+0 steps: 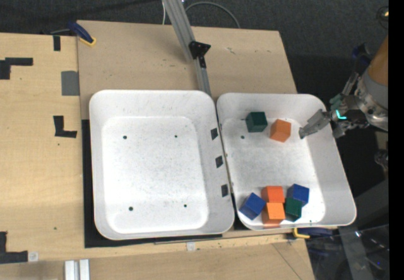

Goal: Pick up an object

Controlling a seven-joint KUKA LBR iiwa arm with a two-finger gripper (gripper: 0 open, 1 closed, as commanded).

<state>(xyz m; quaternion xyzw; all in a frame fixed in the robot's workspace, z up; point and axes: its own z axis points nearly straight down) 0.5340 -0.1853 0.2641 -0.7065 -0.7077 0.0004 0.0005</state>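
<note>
**Jaws at the bin's rim, nothing in them yet**

The table point(38, 165) carries two white bins; the left bin point(101, 108) sits well away from the jaws, and the right bin point(338, 178) lies directly beneath and beside them. The gripper point(314, 124) hangs at that bin's far right rim, low over the wall, with nothing visibly between its jaws; whether they are spread or pressed together I cannot tell at this size.

The likeliest trouble is the rim itself: a descent from here may strike the wall instead of reaching the floor. The nearest candidate, the orange block point(281, 129), sits just beside the jaws toward the bin's middle, with the dark green block point(256, 122) close beyond it. A poorly centred close could shove one into the other.

Further from the jaws, along the near wall, a cluster of blocks point(276, 203) lies packed touching, leaving little room for fingers. The open floor between the two groups gives the freest approach.
</note>
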